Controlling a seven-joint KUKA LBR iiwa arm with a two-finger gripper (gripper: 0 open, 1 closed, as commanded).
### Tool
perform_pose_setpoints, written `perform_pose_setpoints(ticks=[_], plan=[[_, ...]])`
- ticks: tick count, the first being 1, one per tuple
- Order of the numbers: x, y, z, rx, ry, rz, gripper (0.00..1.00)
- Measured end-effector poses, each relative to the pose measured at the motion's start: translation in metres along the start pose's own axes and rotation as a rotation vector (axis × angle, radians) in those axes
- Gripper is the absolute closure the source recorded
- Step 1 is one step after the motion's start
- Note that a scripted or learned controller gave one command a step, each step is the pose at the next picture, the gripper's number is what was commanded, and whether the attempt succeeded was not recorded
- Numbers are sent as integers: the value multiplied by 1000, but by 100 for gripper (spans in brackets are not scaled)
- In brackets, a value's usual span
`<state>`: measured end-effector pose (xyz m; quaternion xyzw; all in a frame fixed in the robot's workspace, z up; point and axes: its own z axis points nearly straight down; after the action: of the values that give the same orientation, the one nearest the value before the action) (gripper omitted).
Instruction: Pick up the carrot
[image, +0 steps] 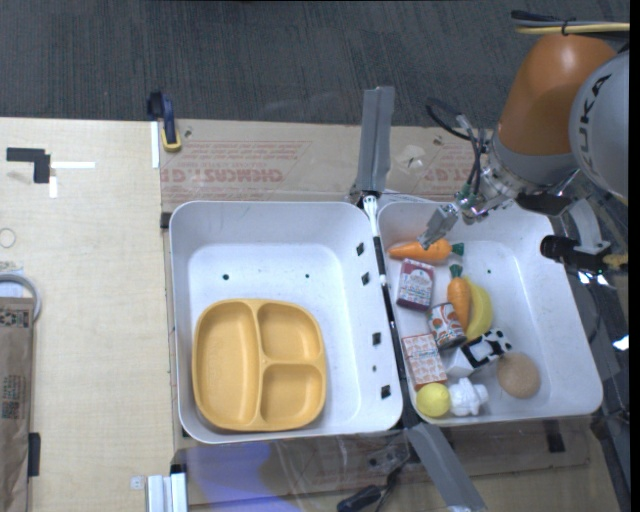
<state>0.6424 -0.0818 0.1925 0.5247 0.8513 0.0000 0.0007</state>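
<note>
Fingers (437, 232) sit at the back of the shallow white right bin (560, 330), tips just over the orange carrot lying crosswise (421, 251); we can't tell whether they're parted or clamped. We read its long axis as left-right, green end right. A second orange upright carrot (458, 297) lies nearer us, beside the yellow banana (480, 312).

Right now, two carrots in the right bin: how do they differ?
The upper carrot lies crosswise near the bin's far end, just under the pincer; the lower carrot lies lengthwise beside the banana. The upper carrot looks longer. Both are orange with green ends.
</note>
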Motion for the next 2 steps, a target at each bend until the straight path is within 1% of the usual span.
perform_pose_setpoints(ticks=[1,2], plan=[[-25,3,96,-2,0,-318,0],[-26,4,85,-10,-7,-316,100]])
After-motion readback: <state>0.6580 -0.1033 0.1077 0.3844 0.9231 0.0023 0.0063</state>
